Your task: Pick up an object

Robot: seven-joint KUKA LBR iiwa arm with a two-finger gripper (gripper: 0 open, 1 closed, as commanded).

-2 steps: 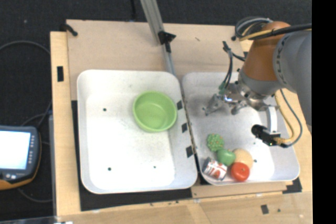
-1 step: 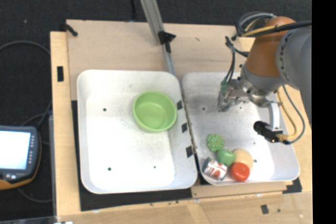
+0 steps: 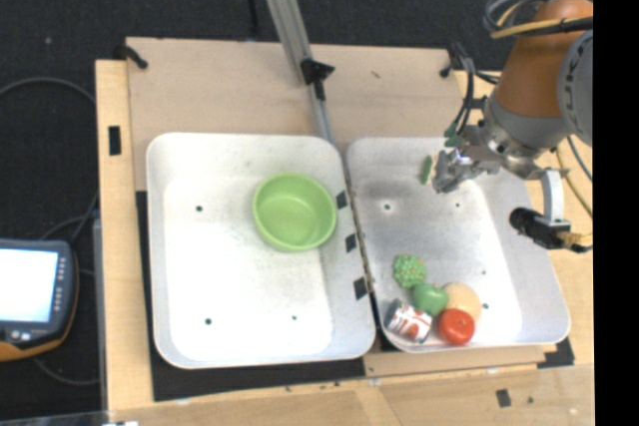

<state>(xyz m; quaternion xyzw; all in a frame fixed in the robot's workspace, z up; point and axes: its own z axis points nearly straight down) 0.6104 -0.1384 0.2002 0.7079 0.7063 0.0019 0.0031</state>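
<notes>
Beneath the camera you have a tan bench (image 3: 200, 85) with two shallow white bins. I judge the pick barely begun: the gripper (image 3: 451, 165) hovers over the right bin (image 3: 469, 234), and whether it is clenched or released I cannot tell. One small green piece (image 3: 425, 169) sits just beside it. Five items cluster at that bin's near corner; one green plastic bowl (image 3: 294, 212) sits in the left bin (image 3: 200, 244)

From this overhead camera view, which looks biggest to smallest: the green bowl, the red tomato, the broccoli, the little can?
1. green bowl, by far
2. little can
3. red tomato and broccoli: too alike to rank.
</notes>
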